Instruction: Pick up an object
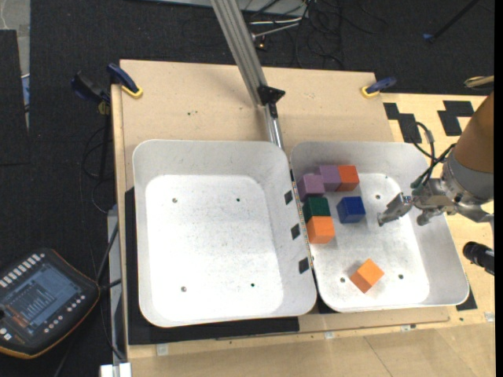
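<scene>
Blue cube (351,209), matte, square-edged, tool (409,210) just beside it

One fixed camera looks down from above the bench (196,100) (at a slant), taking in both bins (212,234).

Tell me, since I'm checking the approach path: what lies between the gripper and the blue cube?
Only bare white floor of the right bin lies between the gripper and the blue cube, as the camera view shows.

Bench surroundings, non-task items

Teach pendant (38,303) lies at lower left on the dark floor; blue clamps (119,77) (380,86) grip the board's far corners; cables trail behind.
</scene>
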You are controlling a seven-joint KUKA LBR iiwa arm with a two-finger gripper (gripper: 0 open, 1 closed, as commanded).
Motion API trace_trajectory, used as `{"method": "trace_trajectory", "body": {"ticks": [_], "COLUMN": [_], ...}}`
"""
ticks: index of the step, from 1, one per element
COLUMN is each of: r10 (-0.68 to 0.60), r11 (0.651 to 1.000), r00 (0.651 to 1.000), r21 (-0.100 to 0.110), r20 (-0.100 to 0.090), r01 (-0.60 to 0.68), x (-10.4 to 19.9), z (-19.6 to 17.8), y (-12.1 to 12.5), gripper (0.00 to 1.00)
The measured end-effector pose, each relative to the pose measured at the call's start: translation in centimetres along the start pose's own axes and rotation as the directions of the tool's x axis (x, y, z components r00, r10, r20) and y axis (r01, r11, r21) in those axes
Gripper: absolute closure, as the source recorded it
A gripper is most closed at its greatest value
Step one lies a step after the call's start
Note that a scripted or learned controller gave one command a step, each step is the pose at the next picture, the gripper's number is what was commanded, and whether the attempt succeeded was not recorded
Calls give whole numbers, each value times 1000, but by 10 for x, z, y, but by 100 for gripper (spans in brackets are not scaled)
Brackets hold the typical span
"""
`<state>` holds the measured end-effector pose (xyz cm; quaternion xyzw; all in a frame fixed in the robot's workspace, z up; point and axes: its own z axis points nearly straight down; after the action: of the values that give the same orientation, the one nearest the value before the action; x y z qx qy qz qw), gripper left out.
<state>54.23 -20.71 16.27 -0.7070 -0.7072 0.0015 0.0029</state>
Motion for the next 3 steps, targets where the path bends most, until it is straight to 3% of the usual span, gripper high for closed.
{"method": "trace_trajectory", "body": {"ticks": [1, 2, 3], "r10": [1, 0, 0], "r11": [1000, 1000, 1000], "r00": [1000, 1000, 1000], "r21": [1, -5, -8], "r20": [0, 2, 3], "r01": [-1, 0, 0], "x": [2, 3, 3], "z": [62, 67, 57], "y": [-7, -7, -6], "gripper": [0, 0, 100]}}
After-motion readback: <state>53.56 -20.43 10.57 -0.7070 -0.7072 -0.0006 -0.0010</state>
